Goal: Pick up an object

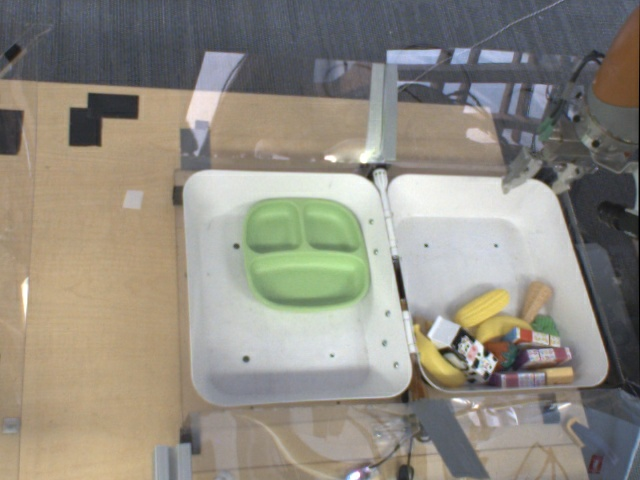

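In the left bin [215, 358]: one green tray [305, 253] | right bin [470, 223]: two bananas [455, 353] | pincer [545, 168]: state unclear

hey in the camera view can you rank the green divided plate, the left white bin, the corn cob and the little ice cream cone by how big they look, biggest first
1. left white bin
2. green divided plate
3. corn cob
4. ice cream cone

The corn cob and cone look close in size, and other toys partly hide both, so that last pair is unsure.
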Motion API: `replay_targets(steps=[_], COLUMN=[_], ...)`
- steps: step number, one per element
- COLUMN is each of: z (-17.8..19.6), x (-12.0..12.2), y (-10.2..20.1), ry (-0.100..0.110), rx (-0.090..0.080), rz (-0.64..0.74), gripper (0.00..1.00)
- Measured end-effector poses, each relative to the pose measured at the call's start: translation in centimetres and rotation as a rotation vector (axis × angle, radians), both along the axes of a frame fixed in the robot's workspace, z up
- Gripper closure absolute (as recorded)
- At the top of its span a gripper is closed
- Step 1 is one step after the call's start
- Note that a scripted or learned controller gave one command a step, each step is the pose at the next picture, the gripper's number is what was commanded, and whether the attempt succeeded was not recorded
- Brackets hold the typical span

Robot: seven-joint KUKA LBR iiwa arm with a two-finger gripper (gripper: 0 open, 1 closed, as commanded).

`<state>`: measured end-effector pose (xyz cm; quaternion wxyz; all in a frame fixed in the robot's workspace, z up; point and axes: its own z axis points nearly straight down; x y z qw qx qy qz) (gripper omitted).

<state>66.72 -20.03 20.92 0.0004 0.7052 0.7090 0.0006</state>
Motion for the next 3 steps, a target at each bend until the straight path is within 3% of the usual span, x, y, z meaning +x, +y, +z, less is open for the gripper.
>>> replay_targets(steps=[1,2,3], z=[-2.4,8.1,5.9], x=[0.1,0.3,-1.1], y=[0.6,3.6,2.4], ry=[0.000,-0.008,-0.006], rx=[0.000,-0.002,-0.003], rz=[-0.103,-0.019,0.074], gripper=[0.00,0.00,0.00])
